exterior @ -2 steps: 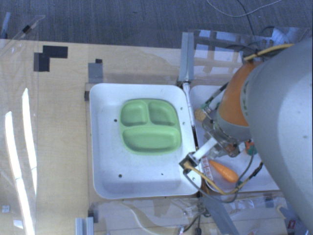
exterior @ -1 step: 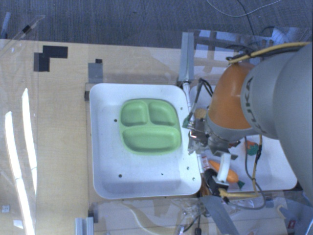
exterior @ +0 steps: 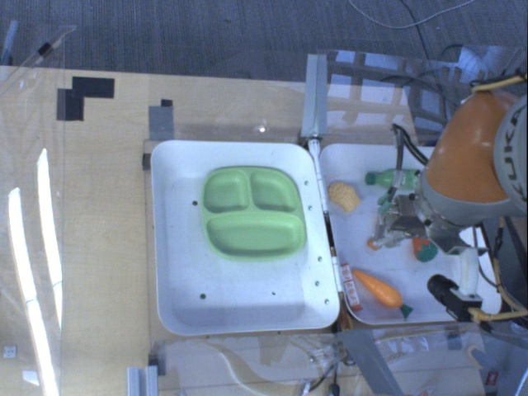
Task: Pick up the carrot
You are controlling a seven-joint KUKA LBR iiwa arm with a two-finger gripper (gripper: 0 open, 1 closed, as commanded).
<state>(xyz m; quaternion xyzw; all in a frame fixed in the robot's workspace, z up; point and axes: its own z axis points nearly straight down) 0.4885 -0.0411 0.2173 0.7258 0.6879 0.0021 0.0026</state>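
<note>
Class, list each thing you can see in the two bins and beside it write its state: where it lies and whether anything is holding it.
carrot: lying flat in the right bin, near its front edge, not held
gripper: low over the right bin, behind the carrot
green tray: flat in the left bin, compartments bare
yellow piece: lying near the divider, untouched
green bottle: on its side, partly behind the arm

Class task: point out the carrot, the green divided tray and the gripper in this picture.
carrot (exterior: 377, 288): camera view, middle of its orange body.
green divided tray (exterior: 252, 212): camera view, central ridge between compartments.
gripper (exterior: 388, 236): camera view, between its fingertips.
</note>
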